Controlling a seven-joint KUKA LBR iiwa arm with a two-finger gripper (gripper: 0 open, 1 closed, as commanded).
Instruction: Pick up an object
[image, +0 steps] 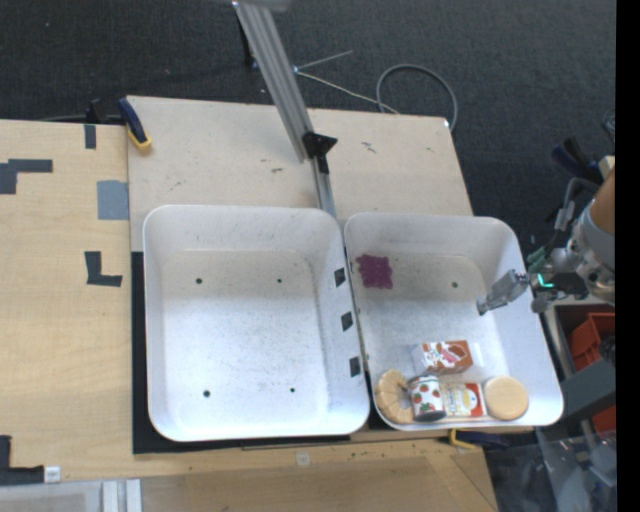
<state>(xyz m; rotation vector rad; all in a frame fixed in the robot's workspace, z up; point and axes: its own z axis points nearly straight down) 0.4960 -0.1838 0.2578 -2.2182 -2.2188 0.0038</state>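
Observation:
The right bin (500, 240) holds several small items. A purple block (375, 270) lies near its back left. At the front sit a red and white packet (446, 356), a small red-labelled can (428, 398), a white wrapper (462, 400), a round tan disc (506, 397) and a tan cookie-like piece (391, 395). My gripper (497, 293) hangs over the bin's right wall, above and to the right of the packet and apart from every item. Nothing is seen in its grasp.
The left bin (160, 300) stands beside the right one, with a black-marked divider wall (346, 320) between them. A slanted metal rail (285, 80) rises behind the bins. A blue and yellow clamp (135, 125) lies at the bench's back left.

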